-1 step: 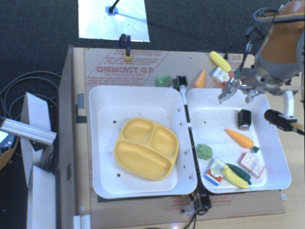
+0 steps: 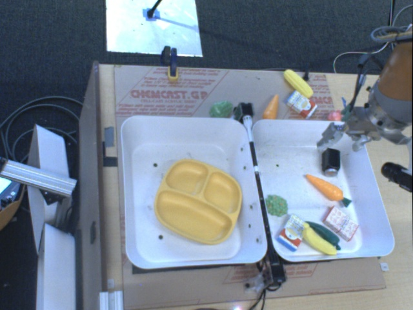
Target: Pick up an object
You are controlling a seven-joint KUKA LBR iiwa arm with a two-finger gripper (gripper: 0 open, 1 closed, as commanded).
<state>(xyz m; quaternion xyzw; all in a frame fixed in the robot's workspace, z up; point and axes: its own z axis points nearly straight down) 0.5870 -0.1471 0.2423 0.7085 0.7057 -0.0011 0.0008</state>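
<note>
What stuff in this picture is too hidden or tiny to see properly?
- End effector, camera view: too blurred to tell how it is set.
- Arm: cut off by the right edge.
- Small box: print too small to read.
- Green vegetable: partly hidden by the banana.

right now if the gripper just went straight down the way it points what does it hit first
Most likely the small black object, which lies just below the gripper in the right bin. Depth is unclear from this slant, so it could land on bin floor beside it.

Both white bins look like smooth, faintly glossy plastic; the yellow divided tray is matt plastic. Printed brown cardboard covers the bench beneath; dark carpet looks rough.
</note>
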